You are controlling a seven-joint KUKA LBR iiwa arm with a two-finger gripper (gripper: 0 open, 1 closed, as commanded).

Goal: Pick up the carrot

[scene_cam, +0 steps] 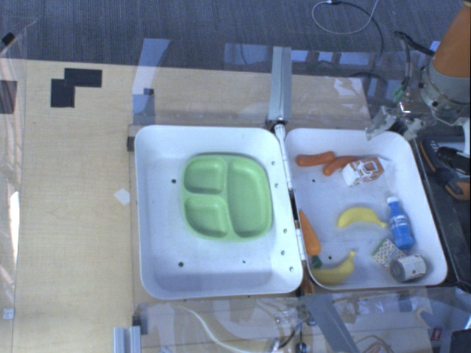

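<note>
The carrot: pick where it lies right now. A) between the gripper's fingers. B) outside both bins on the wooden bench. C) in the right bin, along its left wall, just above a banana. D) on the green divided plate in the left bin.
C: the carrot lies along the right bin's left wall, just above a banana.

Two bins side by side on the bench: left bin, right bin. In the left bin, near its middle, a divided plate. In the right bin: carrot along the left wall, near the front; just before it, a banana in the front left corner; second banana near the middle; bottle right of that; can in the front right corner, small packet just left of it. Toward the back, two sausages, with a toy car just right of them. Gripper above the right bin's back right corner.
</note>
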